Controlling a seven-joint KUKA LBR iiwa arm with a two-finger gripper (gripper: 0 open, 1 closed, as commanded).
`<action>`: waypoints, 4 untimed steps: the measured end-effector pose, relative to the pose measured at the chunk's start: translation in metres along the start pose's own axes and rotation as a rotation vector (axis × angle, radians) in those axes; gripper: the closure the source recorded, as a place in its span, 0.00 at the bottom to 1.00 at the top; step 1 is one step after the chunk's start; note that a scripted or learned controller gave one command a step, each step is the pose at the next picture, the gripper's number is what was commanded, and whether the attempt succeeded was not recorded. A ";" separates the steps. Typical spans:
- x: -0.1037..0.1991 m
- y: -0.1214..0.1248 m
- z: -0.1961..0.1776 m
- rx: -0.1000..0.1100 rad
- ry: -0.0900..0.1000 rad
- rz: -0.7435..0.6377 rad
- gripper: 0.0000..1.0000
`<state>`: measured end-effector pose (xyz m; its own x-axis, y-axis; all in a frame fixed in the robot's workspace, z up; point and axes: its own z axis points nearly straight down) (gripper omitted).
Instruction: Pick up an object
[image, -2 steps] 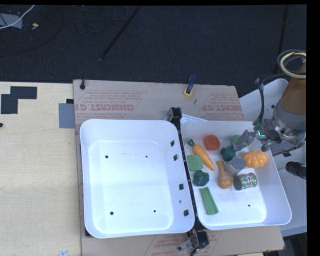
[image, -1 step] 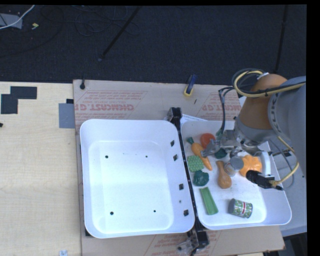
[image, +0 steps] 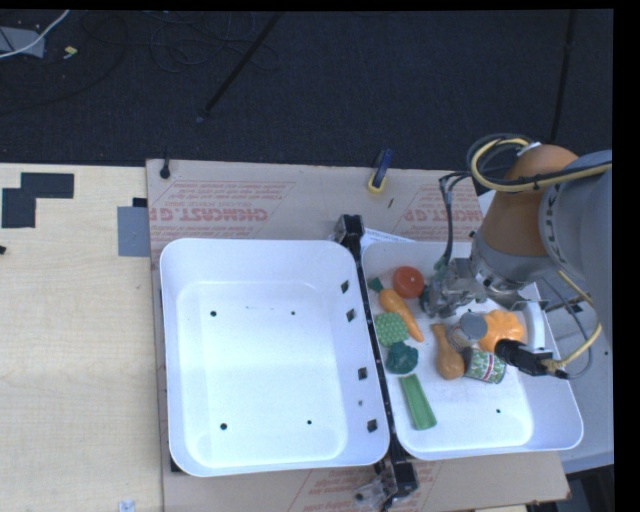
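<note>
Over right bin (image: 560, 425): metallic end effector (image: 447, 298) beside round red tomato (image: 407, 280); grip state unclear.

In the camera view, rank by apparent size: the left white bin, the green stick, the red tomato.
1. left white bin
2. green stick
3. red tomato, not much smaller than the stick, rounder.

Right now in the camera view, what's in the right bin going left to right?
Dark green round toy → long flat green piece → brown drumstick-shaped toy → small can with red and green label. The orange and red toys above overlap these, so I left them out.
</note>
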<state>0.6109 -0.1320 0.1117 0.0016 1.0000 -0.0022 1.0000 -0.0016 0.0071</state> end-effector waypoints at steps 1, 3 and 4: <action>0.015 0.011 0.026 0.010 0.003 -0.003 1.00; 0.049 -0.005 0.024 0.007 0.003 -0.004 1.00; 0.050 0.010 0.004 0.008 0.003 -0.002 1.00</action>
<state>0.6213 -0.0820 0.1079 -0.0006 1.0000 0.0003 1.0000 0.0006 -0.0007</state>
